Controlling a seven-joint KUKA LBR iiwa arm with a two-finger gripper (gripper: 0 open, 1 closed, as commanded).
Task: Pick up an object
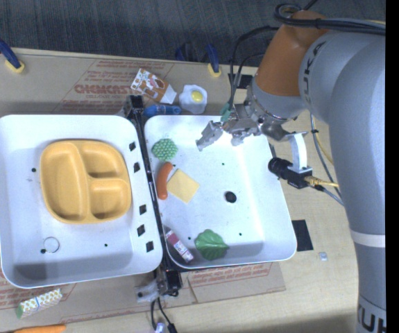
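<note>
White plastic, two shallow bins side by side on the counter (310,252), is what I have under the camera. The left bin (19,255) holds a yellow divided tray (86,181) lying flat near its middle. The right bin (268,220) carries the loose pieces along its left side: a green round piece (164,148) at the far left, an orange sausage (163,180) just near of it, a yellow cheese slice (183,185) touching the sausage's right side, and at the near wall a green leafy piece (211,244) beside a small red packet (179,245). My arm (352,116) comes in from the right, orange band up top, and the gripper (213,134) hangs over the far part of the right bin, right of the green round piece and apart from it. I see nothing between the fingers; whether they are released or clenched I cannot tell. Beyond the bins' far edge lie a fried egg toy (193,97) and a printed packet (148,84).
</note>
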